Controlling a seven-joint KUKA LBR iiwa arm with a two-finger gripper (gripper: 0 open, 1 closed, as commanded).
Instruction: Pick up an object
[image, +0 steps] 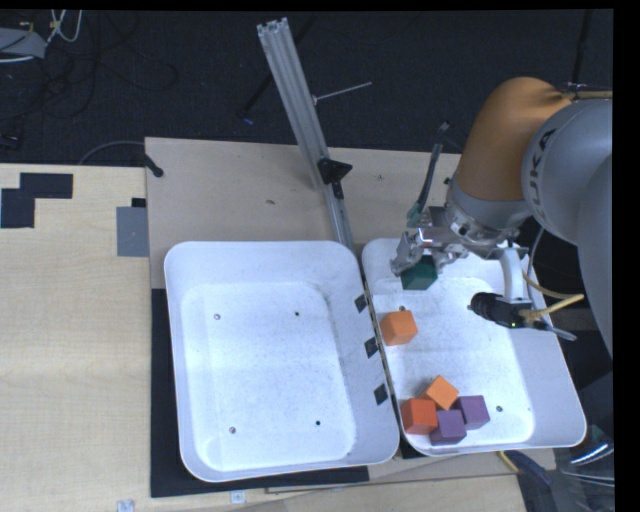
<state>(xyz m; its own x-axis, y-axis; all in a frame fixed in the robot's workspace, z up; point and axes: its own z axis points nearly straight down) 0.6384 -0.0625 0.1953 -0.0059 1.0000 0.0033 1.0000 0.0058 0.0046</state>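
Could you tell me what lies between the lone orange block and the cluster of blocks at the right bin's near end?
In the camera view, only bare white bin floor separates the lone orange block from the cluster.

- Fixed above the surface, looking down at a slant.
- Far enough back to take in both white bins: left bin, right bin.
- Dark floor across the top of the frame.
- Arm reaching in from the right, large and close to the lens.
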